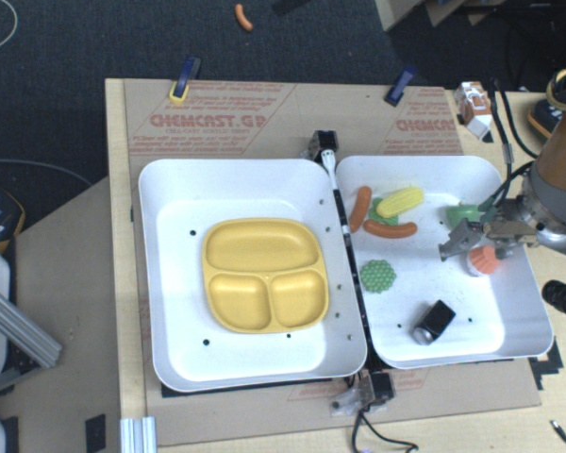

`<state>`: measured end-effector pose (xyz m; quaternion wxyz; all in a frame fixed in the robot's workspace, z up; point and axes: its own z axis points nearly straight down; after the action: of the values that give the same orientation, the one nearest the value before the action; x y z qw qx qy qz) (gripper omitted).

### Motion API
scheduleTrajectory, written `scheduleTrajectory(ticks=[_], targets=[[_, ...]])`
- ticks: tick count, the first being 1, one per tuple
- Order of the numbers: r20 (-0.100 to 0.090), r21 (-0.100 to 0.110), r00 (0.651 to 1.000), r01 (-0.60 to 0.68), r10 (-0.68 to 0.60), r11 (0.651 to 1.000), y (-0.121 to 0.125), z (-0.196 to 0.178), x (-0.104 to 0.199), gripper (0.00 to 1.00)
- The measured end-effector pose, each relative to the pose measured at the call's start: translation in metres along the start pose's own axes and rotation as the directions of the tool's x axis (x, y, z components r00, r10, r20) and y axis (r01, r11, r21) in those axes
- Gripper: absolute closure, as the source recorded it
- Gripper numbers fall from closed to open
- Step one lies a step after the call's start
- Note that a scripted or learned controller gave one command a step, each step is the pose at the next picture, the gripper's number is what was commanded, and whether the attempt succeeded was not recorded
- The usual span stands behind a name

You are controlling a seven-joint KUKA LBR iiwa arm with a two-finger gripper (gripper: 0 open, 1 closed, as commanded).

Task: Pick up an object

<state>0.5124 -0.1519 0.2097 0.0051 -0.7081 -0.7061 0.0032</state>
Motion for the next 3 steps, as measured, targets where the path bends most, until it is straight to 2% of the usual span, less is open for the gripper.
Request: scheduleTrajectory(ticks=[1, 2, 3], targets=[[0.003, -0.012, 1.0, 0.003, -0.003, 1.0, 0.003, -0.006, 0.0, 0.0], [0.0, -0.006, 1.0, 0.002, -0.002, 1.0, 0.01, 0.043, -0.005, 0.0], [0.0, -0.005, 1.0, 0.003, -0.003, 1.0, 0.005, 0.087, -0.001, 0.0]])
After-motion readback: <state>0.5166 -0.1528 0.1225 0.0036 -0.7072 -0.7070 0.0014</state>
